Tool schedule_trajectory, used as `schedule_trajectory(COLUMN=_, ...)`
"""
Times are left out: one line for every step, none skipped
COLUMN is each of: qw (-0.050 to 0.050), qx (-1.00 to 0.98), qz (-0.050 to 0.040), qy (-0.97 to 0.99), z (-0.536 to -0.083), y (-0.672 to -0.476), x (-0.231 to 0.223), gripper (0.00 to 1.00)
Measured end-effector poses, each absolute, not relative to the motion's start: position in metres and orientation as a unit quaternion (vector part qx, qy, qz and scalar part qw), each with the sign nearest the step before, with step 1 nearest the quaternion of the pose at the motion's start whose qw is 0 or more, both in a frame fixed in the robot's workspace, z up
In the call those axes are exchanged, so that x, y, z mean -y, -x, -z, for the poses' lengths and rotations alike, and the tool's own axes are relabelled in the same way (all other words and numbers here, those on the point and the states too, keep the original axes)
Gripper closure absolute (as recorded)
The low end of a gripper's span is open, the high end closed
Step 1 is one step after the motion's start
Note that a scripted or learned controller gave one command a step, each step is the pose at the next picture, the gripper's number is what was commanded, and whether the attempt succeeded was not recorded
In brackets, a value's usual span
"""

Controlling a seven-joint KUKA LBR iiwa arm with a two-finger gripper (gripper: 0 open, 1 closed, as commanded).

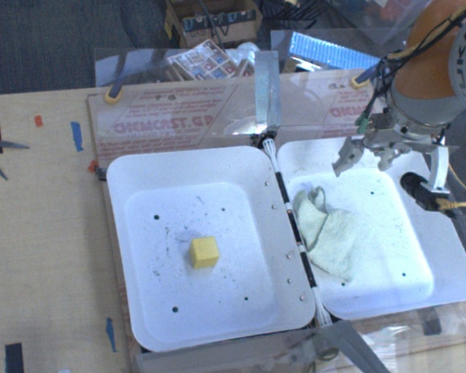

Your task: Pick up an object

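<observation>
White plastic makes up both shallow bins on the wooden bench. The left bin [134, 183] has a yellow block [205, 252] lying alone near the middle of its floor, among dark specks and a few small holes. The right bin [447, 276] has a pale crumpled cloth [326, 234] lying close to its left wall, just beside the seam where the two bins meet; its folds blend into the white floor, so its exact outline is hard to trace, especially along its lower edge.

The arm [438, 55] comes in from the upper right, grey with an orange band, and is cut off by the top and right edges of the view. The gripper [369, 154] hangs over the far end of the right bin, above and to the right of the cloth and well apart from the yellow block. Metal parts jut out below the wrist, but they overlap from this angle, so I cannot tell how the fingers stand. Nothing is seen between them. A black cable fitting [418, 188] sits just below the wrist, partly hiding the bin's right side.

Behind the bins a clear plastic sheet [177, 117] with faint red lettering stands upright; clutter beyond it is blurred and hard to make out.
</observation>
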State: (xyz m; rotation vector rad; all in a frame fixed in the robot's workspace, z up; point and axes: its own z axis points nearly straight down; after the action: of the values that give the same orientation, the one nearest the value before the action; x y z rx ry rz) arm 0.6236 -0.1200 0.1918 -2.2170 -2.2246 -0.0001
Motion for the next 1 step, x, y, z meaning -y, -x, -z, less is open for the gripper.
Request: schedule_trajectory(qw=0.0, qx=0.729, qz=0.0001, qy=0.684, z=-0.1162, y=-0.5269, x=0.1022, gripper=0.0)
